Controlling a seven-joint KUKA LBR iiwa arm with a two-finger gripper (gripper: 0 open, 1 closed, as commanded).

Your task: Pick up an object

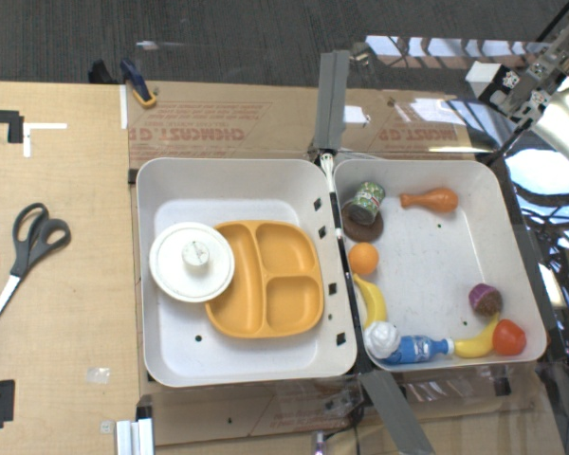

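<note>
My fingers [536, 69], whose state I cannot tell, hang beyond the right bin's [434, 259] far corner, the drumstick [430, 199] nearest them.

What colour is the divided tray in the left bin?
Orange-yellow; the divided tray shows plainly in the camera view, partly under a white lid.

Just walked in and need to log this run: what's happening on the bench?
Nothing is being handled yet. The arm sits back at the upper right, above the bench. The right bin holds a drumstick, a green can, an orange, two bananas, a blue bottle and more. The left bin holds a yellow tray and a white lid.
</note>
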